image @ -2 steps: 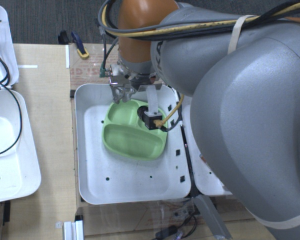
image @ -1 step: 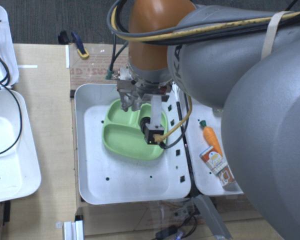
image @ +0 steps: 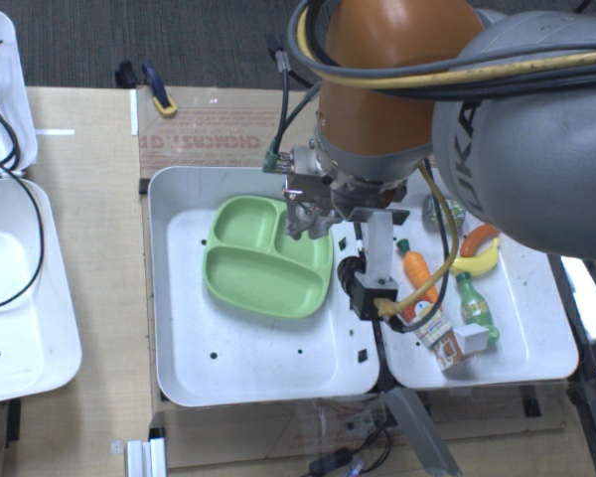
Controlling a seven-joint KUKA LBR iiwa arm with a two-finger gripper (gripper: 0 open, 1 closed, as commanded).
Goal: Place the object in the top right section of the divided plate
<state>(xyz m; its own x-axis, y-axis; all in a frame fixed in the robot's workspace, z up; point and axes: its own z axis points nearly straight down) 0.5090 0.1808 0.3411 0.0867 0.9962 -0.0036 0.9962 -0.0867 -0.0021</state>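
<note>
White bin | green divided plate — long section nearest camera | claw over its right rim — grip unreadable

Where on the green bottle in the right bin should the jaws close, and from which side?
Across the middle of the green bottle, coming down from above. It seems to lie on its side, long axis running roughly up-down in the view, so jaws closing sideways span its narrow width. The banana near its cap and the box by its base crowd both ends.
</note>
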